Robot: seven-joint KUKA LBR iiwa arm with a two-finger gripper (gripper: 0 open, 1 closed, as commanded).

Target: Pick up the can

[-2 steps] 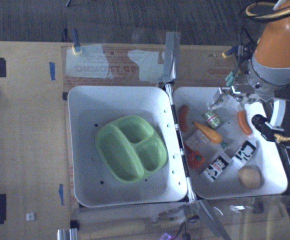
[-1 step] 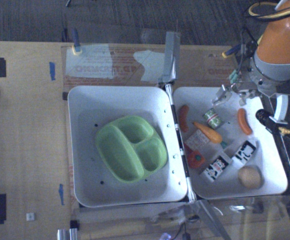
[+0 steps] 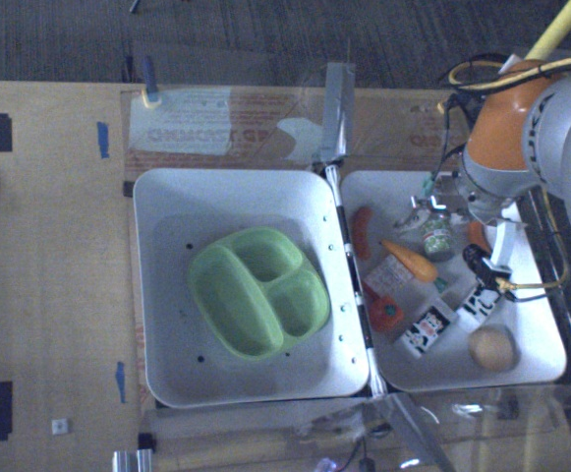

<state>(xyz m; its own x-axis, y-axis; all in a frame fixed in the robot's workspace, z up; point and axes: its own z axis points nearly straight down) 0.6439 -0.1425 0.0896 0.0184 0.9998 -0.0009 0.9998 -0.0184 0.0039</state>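
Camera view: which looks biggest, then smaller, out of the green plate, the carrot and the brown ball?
1. Green plate, by far the biggest.
2. Carrot and brown ball: too alike to rank; the carrot is longer, the ball rounder.

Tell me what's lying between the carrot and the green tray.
In the camera view, a red sausage lies between the carrot and the green tray, by the bins' rims.

Green divided plate point(image 3: 258, 291) lies in left bin point(image 3: 157, 205).

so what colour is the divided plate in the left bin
Light green all over, seen in the camera view: the divided plate lies in the left bin.
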